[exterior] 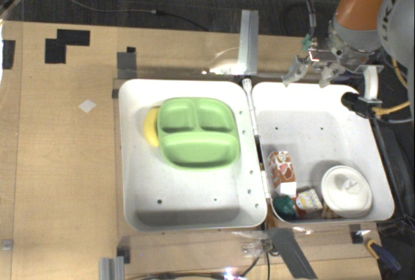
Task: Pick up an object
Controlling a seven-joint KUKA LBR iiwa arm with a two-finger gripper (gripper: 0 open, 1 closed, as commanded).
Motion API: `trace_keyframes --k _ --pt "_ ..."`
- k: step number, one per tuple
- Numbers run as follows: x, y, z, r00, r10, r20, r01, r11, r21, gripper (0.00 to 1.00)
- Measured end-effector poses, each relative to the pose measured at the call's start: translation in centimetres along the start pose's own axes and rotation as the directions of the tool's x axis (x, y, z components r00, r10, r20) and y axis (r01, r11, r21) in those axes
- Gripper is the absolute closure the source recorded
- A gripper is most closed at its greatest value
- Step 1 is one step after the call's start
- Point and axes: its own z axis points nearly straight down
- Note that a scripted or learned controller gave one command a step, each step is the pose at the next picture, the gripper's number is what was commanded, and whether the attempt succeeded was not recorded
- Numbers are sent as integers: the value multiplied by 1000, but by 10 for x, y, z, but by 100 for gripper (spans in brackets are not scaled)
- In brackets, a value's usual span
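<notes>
Nothing is picked yet: my gripper (310,70) hangs spread and empty over the right bin's (305,110) far edge; packet (282,168), ball (283,207) and bowl (347,189) wait along its near edge.

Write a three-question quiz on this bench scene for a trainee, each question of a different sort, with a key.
1. True or false: the green divided plate lies in the right bin.
2. Multiple choice: what peeks out from under the green divided plate's left edge? A) a yellow object B) a red cup C) a blue spoon
3. Fill in: the gripper hangs over the ___ rim of the right bin, apart from the white bowl.

Key:
1. False; it lies in the left bin.
2. A
3. far (top edge in the camera view); the white bowl sits in the near right corner, beside the small packets.
</notes>
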Motion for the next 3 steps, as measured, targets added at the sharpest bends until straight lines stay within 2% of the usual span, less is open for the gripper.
trace_keyframes --k 1,2,3 --pt "50 -90 51 997 77 -1 -77 997 3 0" --pt "-4 -145 103 1000 -12 0 12 1000 1 0" --pt "-3 -143 92 1000 -12 0 12 1000 -4 100"
